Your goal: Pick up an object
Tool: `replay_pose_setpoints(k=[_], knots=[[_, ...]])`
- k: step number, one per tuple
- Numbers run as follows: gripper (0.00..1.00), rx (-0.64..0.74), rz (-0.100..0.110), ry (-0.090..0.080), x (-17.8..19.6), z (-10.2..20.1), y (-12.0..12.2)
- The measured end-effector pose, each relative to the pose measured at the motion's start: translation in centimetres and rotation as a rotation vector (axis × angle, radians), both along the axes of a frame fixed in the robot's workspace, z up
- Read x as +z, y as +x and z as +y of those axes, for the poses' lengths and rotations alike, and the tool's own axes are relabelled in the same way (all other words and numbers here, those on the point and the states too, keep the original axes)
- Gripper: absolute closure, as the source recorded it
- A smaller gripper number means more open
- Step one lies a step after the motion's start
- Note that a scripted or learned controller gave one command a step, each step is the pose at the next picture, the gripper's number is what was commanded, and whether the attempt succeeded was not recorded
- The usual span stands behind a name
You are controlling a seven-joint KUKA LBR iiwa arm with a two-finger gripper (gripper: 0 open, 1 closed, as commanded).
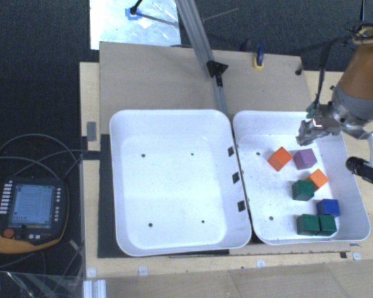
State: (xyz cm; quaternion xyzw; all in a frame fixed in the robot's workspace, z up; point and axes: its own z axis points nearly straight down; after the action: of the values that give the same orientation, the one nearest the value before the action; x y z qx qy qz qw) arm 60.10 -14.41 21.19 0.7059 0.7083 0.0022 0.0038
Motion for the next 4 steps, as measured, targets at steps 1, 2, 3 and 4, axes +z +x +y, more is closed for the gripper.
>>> replay_pose_setpoints(k=[1, 2, 3, 4], knots=[[1.0, 0.002, -0.001, 0.0, 6.5, 0.3, 0.4], [1.0, 0.001, 0.004, 0.001, 7.5, 0.3, 0.5], [1.0, 0.006, 0.007, 0.003, 5.8, 4.9, 1.2], [1.0, 0.007, 0.005, 0.004, 6.1, 9.9, 1.9]])
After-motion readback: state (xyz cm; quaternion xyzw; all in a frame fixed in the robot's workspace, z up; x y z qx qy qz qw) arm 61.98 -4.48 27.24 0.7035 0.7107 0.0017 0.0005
